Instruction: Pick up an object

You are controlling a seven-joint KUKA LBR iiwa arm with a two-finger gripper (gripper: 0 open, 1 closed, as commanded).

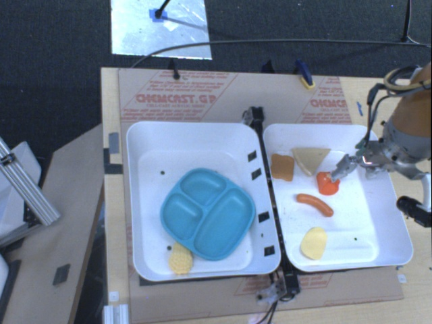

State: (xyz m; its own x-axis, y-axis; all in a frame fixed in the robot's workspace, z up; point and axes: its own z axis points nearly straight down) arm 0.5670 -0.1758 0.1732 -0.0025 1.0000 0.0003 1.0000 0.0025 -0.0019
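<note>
Right bin (388, 208), held items: an orange-red toy piece (328, 184) is lying toward the far middle, with the jaws (339, 170) of the grey arm (405, 130) hanging right at it, touching or just above; whether they are open or closed cannot be told. A brown slice (282, 167) and a pale wedge (311, 159) are sitting along the far edge, a sausage (315, 204) is lying mid-bin, and a yellow piece (313, 243) is resting toward the near edge. Left bin (145, 181): a blue divided plate (208, 212) is lying with a corn cob (179, 258) tucked at its near-left corner.

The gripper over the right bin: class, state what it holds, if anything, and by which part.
It cannot be told. The gripper sits right at the small red-orange piece in the right bin, but no grasp shows at this size.
</note>
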